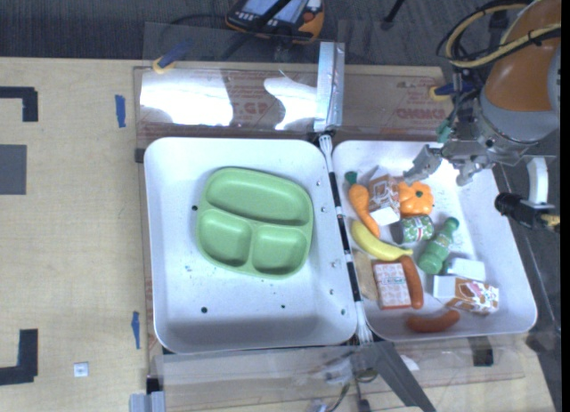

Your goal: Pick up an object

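Hovering over the far part of the right bin (pixel 521 308), the pincer (pixel 445 163) shows two pale fingers (pixel 424 164) spread apart, with nothing between them. Its grey arm (pixel 521 72), with the orange band, reaches in from the right.

Just below and left of the pincer sits a small orange pumpkin (pixel 415 197), close to the nearer fingertip, though contact cannot be judged. Left of the pumpkin lies a small printed packet (pixel 384 193), and further left a carrot (pixel 361 208) lies at a slant. Below the pumpkin rests a round patterned can (pixel 415 228), and beside it a green bottle (pixel 438 248) lies tilted. A yellow banana (pixel 374 243) curves below the carrot. Nearer the front edge, well away from the pincer, lie a pink box (pixel 390 284), a sausage (pixel 414 284) beside it, a white block (pixel 468 268), an orange-and-white carton (pixel 475 294) and a second sausage (pixel 434 319).

Far to the pincer's left, the left bin (pixel 178 312) holds a green divided tray (pixel 256 221).
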Available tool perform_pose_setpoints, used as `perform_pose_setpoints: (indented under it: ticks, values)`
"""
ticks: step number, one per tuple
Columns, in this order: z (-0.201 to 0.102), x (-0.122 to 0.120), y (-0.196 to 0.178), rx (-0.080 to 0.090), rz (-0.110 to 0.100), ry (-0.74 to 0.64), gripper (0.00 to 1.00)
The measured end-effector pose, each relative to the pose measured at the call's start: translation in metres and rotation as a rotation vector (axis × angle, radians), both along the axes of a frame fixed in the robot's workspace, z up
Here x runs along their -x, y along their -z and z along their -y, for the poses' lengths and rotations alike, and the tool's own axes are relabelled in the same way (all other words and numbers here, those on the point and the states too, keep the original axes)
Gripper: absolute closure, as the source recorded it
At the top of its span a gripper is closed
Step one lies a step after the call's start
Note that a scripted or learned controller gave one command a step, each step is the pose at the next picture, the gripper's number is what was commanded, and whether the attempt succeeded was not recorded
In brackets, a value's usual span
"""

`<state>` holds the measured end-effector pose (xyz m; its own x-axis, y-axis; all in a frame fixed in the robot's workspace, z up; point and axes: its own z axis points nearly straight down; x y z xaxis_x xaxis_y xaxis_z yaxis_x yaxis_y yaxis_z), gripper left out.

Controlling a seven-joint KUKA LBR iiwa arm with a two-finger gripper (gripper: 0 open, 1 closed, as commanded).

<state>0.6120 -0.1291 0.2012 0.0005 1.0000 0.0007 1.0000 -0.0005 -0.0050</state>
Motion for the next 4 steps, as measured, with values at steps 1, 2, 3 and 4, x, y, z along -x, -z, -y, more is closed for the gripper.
perform_pose_setpoints:
  ticks: [1, 2, 3, 4]
  values:
    - [0.039, -0.005, 0.11, 0.0, 0.005, -0.115, 0.0]
    - [0.04, -0.005, 0.103, -0.001, 0.001, -0.111, 1.0]
    - [0.0, -0.044, 0.117, 0.003, -0.037, -0.236, 1.0]
    - [-0.007, -0.043, 0.118, -0.01, -0.043, -0.24, 0.0]
